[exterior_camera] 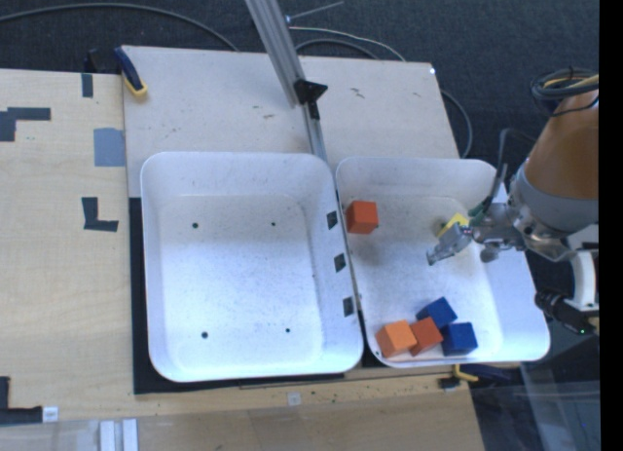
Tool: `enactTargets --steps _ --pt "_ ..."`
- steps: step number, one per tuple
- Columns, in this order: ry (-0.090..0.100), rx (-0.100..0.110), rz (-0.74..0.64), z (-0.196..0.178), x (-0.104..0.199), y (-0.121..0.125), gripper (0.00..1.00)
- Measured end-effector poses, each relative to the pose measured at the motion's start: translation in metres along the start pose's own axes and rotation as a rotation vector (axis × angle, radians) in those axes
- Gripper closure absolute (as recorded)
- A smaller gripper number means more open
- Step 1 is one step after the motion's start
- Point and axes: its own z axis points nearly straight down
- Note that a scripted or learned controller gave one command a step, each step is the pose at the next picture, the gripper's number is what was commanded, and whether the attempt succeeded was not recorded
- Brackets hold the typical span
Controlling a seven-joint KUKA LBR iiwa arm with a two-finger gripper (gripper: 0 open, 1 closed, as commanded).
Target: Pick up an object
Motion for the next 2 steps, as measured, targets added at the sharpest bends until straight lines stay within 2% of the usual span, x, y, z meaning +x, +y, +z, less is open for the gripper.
enactTargets --steps 1,2 --pt "-0.005 -0.010 0.000 -0.126 -0.042 0.026 0.00" --pt "0.000 0.006 0.001 0.018 -0.067 0.072 0.00"
